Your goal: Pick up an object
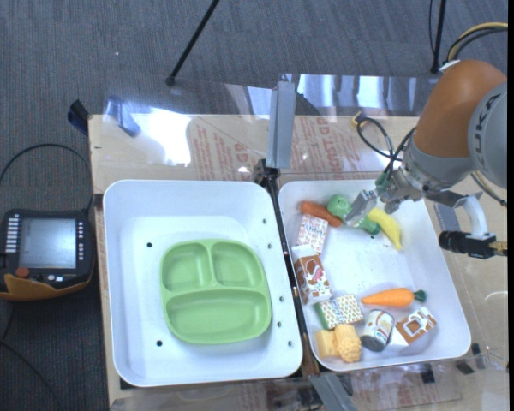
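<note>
Found the gripper (pixel 368 212) low over the far end of the right bin (pixel 452 294), reaching in from the right below the arm's orange band (pixel 463 101). Judged the fingers (pixel 357 210) to be somewhat parted, though foreshortened from above and hard to read, with none of the items gripped between them. Placed the tips between a green round toy (pixel 338 204) and a yellow banana (pixel 387 229), very close to both; could not tell whether touching either.

Noted an orange carrot (pixel 319 213) just left of the green toy, by the bin's inner wall. Saw two small printed cartons (pixel 312 255) below it, end to end along that wall. Counted along the near end a patterned box (pixel 338 310), a second carrot (pixel 388 298), a small can (pixel 377 330), an orange-and-white box (pixel 416 324) and a yellow corn cob (pixel 348 343).

Found a green divided plate (pixel 215 291) lying flat in the left bin (pixel 124 221). Saw both bins side by side on the tabletop (pixel 223 148).
</note>
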Tool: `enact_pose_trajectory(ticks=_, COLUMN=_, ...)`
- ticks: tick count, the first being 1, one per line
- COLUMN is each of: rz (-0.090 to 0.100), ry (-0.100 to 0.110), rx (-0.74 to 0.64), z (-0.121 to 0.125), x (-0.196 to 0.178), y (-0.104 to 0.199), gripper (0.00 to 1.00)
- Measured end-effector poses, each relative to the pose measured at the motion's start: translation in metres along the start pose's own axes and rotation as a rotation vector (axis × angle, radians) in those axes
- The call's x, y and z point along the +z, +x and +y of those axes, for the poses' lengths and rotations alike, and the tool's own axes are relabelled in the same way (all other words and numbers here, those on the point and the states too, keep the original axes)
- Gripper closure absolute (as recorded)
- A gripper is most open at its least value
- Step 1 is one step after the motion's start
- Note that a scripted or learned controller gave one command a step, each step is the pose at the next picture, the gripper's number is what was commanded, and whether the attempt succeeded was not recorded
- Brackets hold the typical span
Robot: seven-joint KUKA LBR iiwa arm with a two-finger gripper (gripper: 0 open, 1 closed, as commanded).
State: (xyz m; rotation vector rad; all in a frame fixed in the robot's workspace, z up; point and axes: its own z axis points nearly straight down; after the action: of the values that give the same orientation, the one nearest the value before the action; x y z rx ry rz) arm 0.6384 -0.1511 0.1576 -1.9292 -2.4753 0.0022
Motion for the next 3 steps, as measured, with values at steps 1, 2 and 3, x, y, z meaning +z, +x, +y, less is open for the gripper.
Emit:
enact_pose_trajectory(ticks=1, rz=-0.001, ry=-0.002, rx=-0.113, z=-0.009, x=0.072, y=-0.059, gripper=0.00)
enact_pose_trajectory(ticks=2, rz=-0.001, ry=-0.004, rx=-0.112, z=-0.007, x=0.058, y=-0.061, gripper=1.00)
enact_pose_trajectory(ticks=3, rz=-0.009, ry=-0.011, rx=-0.187, z=0.001, x=0.064, y=-0.032, gripper=1.00)
